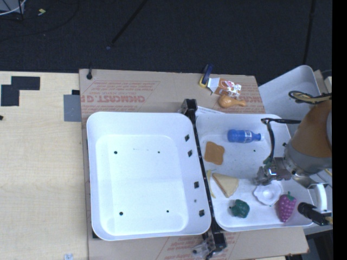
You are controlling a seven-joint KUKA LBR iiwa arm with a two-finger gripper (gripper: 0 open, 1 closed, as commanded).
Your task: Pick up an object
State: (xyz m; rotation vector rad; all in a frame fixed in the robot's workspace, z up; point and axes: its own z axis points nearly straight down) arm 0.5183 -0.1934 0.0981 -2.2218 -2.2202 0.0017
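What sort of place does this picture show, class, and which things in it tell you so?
Probably a robotics lab test bench. A robot arm reaches over two white bins, the right one holding toy food such as purple grapes and a blue bottle, on a cardboard sheet.

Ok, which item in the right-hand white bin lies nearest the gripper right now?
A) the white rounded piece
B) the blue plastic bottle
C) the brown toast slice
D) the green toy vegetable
A: the gripper sits right above the white rounded piece near the bin's front right, beside the purple toy grape bunch; the blue plastic bottle, brown toast slice and green toy vegetable lie farther off.
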